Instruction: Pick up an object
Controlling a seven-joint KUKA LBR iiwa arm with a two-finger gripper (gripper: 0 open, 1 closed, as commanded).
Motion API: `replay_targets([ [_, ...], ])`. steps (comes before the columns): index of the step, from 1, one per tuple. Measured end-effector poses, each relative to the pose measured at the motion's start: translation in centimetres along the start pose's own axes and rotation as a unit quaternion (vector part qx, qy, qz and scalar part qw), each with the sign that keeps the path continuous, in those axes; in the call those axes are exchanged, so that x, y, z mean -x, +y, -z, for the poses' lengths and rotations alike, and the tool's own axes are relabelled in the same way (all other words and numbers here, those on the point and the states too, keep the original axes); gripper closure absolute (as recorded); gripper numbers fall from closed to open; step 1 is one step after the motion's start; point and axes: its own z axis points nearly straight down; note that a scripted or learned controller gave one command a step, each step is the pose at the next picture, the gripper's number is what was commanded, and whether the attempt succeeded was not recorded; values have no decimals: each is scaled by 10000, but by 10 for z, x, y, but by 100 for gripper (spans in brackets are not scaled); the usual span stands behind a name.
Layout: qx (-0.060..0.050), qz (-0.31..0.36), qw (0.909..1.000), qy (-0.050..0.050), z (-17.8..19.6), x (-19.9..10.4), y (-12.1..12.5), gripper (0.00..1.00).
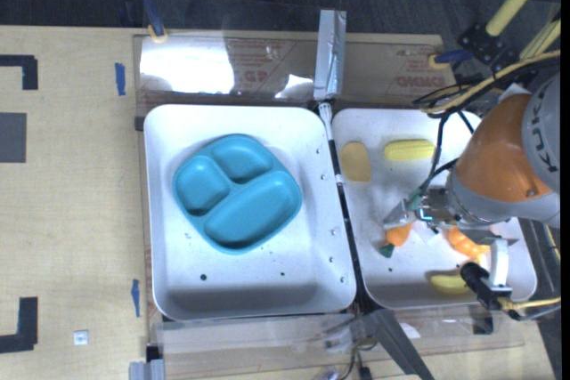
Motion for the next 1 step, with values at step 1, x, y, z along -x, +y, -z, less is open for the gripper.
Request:
replay_targets([
  [1, -46, 1154, 9933, 20, 0, 6, -3, 0],
])
